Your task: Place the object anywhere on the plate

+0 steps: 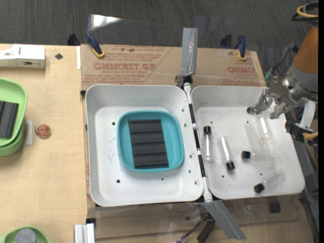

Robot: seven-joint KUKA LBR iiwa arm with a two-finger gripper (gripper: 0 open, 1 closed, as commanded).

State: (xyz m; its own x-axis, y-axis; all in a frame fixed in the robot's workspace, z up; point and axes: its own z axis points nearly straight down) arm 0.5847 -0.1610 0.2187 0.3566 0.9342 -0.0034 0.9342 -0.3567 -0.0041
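Note:
A teal plate (175, 142) lies in the left bin (101, 151) with a black ridged block (148, 143) on it. Several clear vials with black caps lie loose in the right bin (223, 103): one (206, 143) beside the divider, one (225, 153) right of it, one (258, 157) further right and one (268, 181) near the front corner. My gripper (265, 111) hangs over the right bin's far right side, open, with nothing between its fingers. Another clear vial (262, 127) lies on the bin floor just below it.
Left of the bins, a green tray (12, 97) holds a dark item, with a small brown disc (43, 131) beside it and a white box (23, 56) at the back. Cardboard (131, 65) held by clamps lies behind the bins.

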